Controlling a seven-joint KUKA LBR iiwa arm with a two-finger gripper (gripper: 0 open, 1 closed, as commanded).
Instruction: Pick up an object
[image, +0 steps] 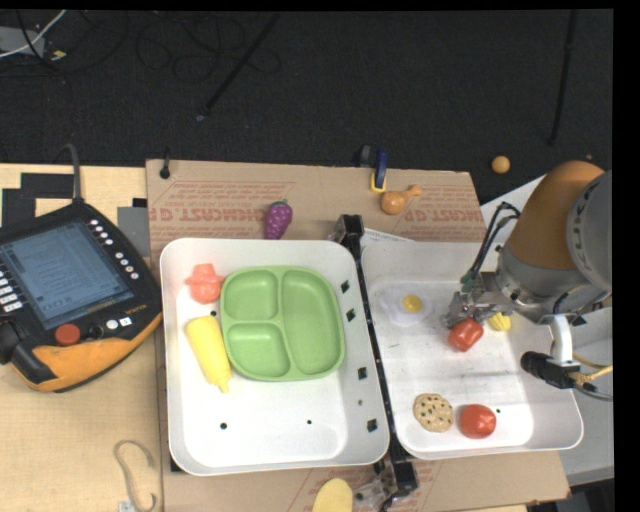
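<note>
My gripper (466, 322) is low in the right bin (560, 432), at the right middle of the frame, and a red pepper (465, 335) sits right at its tip. I cannot tell if I have it — next I must lift slowly and see if it comes up.

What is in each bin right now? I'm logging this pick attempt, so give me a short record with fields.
left bin: green divided plate, yellow corn cob, pink toy
right bin: fried egg, cookie, tomato, red toy, small yellow piece
pincer: over the right bin, at the red toy; grasp unclear
behind bins: purple grapes, orange pear
</note>
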